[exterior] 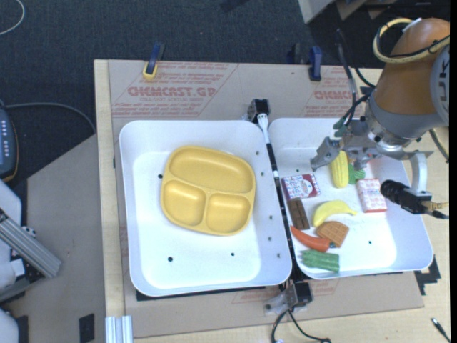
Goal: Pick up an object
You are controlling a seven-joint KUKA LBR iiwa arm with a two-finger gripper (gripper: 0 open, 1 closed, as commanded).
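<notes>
Glossy green bean pod lies at the right bin's near rim. Tool poised over ridged yellow corn cob; jaw state cannot be determined.

Single fixed camera, mounted above the bench, looking down at a slant from moderate height. Both white bins in frame: right bin beneath the gripper, left bin well off to its side.

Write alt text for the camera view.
A grey and orange robot arm reaches from the right over the right white bin, which holds toy food including corn, a banana and a carrot. The left bin holds a yellow divided plate.
</notes>
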